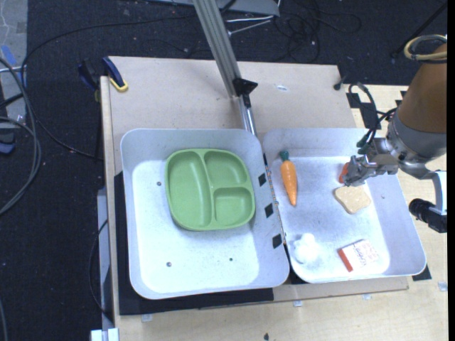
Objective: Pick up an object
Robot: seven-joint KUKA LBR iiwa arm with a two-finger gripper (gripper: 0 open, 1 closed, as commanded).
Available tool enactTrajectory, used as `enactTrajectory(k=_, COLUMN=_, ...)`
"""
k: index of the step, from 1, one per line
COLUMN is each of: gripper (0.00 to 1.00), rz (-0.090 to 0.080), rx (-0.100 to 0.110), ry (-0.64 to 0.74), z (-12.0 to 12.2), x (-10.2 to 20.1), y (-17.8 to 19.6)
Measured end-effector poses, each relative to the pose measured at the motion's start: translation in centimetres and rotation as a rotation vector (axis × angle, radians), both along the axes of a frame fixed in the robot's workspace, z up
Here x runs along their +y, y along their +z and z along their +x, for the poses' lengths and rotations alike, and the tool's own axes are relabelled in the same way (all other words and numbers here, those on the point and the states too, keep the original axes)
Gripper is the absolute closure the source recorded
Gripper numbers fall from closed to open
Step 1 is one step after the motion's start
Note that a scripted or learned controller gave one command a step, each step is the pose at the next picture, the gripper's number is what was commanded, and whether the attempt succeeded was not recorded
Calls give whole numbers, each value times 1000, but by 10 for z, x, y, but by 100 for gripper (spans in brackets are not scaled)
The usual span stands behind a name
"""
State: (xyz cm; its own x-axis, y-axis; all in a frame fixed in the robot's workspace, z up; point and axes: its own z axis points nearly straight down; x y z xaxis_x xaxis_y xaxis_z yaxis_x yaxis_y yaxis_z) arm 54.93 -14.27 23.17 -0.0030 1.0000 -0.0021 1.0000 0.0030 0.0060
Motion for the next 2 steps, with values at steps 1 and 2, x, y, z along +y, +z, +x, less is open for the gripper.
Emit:
enactTrajectory(k=1, gripper=100, rz=1, rx=2, ry=0, z=1, x=0, y=18)
enactTrajectory(k=2, gripper=100, rz=3, rx=7, ry=4, z=12, x=53, y=7)
